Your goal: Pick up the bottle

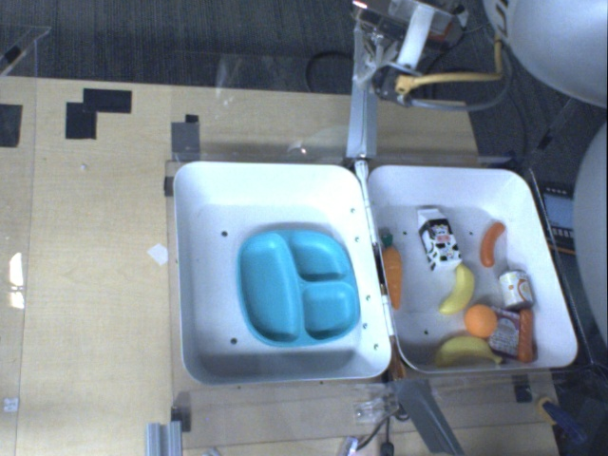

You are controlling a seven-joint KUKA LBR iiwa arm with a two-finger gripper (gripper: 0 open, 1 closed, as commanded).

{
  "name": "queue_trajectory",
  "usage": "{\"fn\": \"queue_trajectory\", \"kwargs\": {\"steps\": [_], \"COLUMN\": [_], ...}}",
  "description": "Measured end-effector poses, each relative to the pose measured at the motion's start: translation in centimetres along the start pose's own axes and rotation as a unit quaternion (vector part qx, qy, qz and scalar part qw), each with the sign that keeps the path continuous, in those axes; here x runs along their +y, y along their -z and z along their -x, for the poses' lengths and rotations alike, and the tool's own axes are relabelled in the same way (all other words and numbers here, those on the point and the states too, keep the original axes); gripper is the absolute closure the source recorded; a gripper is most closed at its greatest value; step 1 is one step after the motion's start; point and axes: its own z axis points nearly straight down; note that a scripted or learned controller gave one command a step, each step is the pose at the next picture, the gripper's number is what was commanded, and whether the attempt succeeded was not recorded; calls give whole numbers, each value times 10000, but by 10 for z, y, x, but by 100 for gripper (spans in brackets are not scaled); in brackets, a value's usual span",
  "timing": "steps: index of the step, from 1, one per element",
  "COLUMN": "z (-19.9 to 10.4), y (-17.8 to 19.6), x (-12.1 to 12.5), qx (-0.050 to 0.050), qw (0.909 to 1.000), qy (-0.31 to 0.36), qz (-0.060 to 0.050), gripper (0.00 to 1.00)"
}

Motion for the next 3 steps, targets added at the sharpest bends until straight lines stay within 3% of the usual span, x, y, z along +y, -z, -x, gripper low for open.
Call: {"fn": "queue_trajectory", "kwargs": {"steps": [1,3], "z": [-65,-69], "y": [0,23], "x": [-23,-24], "qx": [3,33], "qw": [9890,9903], "qy": [-1478,-1390], "qz": [-4,21], "gripper": [100,100]}}
